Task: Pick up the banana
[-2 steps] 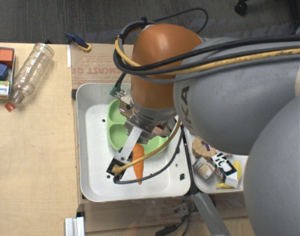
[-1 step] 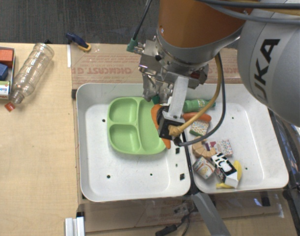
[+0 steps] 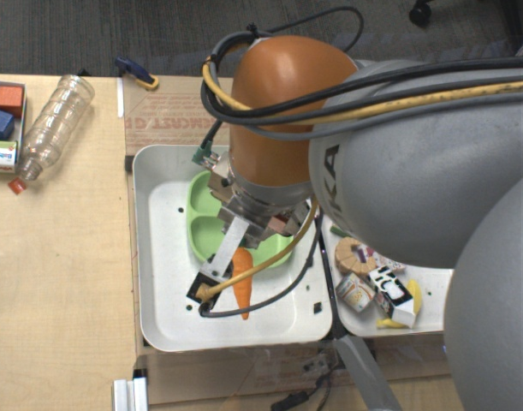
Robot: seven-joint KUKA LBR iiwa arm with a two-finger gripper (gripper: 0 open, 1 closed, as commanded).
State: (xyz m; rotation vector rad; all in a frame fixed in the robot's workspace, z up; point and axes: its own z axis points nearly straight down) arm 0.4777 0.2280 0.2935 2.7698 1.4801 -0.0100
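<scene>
Banana (image 3: 413, 298), half hidden beneath a white carton (image 3: 402, 311), lies in the view's right-hand bin (image 3: 434, 276). The gripper (image 3: 248, 225), its opening impossible to tell, hangs over the other bin (image 3: 167, 229), above a green divided plate (image 3: 201, 208) and a carrot (image 3: 242, 282). Closing here risks grabbing the carrot instead.

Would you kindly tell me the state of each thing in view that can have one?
banana: lying in the right bin, partly hidden by a white box, not held
carrot: lying flat in the left bin
green dish: right way up, partly under the arm
plastic bottle: on its side on the bench
hand: low over the left bin
</scene>
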